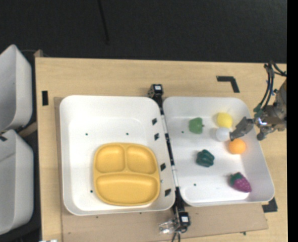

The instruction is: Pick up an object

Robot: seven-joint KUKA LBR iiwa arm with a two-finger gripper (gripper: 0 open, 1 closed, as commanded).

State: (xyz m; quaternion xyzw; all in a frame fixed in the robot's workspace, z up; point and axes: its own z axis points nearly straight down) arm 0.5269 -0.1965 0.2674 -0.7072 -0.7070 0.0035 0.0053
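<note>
The right bin (189, 193) holds several small toy foods: a light green pepper (195, 125), a yellow lemon (224, 119), a white ball (222, 133), an orange ball (237, 146), a dark green pepper (205, 158) and a purple bunch of grapes (241, 182). My gripper (249, 134) hangs over the bin's right edge, open, with nothing between its fingers. Its left finger (241, 127) points down beside the white ball and just above the orange ball.
The left bin (78, 115) carries a yellow divided plate (126, 174). A ridge with black clips (165, 150) separates the two bins. White containers (5, 135) stand off the bench at the far left.
</note>
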